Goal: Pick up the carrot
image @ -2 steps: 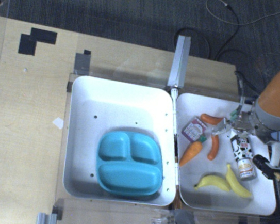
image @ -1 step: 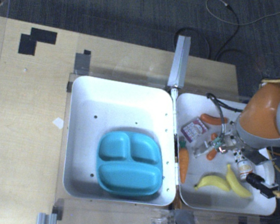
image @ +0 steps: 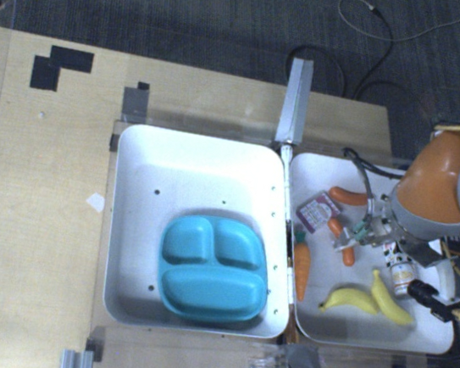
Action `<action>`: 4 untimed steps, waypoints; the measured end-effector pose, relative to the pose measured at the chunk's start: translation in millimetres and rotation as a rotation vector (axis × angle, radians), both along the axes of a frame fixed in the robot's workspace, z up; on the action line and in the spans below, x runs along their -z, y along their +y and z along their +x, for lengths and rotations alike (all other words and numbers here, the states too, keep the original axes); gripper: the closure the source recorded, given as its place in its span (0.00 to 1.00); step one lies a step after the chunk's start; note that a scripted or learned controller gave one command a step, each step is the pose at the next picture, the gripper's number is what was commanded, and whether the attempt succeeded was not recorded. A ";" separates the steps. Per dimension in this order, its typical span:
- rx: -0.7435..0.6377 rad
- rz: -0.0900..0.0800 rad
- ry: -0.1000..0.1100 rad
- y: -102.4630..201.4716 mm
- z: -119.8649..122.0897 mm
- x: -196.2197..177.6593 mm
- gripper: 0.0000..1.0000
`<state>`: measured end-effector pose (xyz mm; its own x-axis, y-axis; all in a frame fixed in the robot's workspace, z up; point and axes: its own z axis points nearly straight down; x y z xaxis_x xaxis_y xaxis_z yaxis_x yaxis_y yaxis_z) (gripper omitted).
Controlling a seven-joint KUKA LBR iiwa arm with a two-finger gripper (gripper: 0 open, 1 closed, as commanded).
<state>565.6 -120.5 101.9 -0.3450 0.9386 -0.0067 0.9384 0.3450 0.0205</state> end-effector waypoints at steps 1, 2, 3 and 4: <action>0.078 0.000 0.013 40.4 51.8 -84.8 1.00; -0.057 -0.001 0.017 146.0 33.1 -83.3 1.00; 0.422 0.005 0.019 195.7 -2.2 -82.4 1.00; 0.479 0.006 0.018 165.0 27.3 -92.6 1.00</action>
<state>592.8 44.5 194.5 0.1262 0.9920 0.0009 0.9920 -0.1262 0.0038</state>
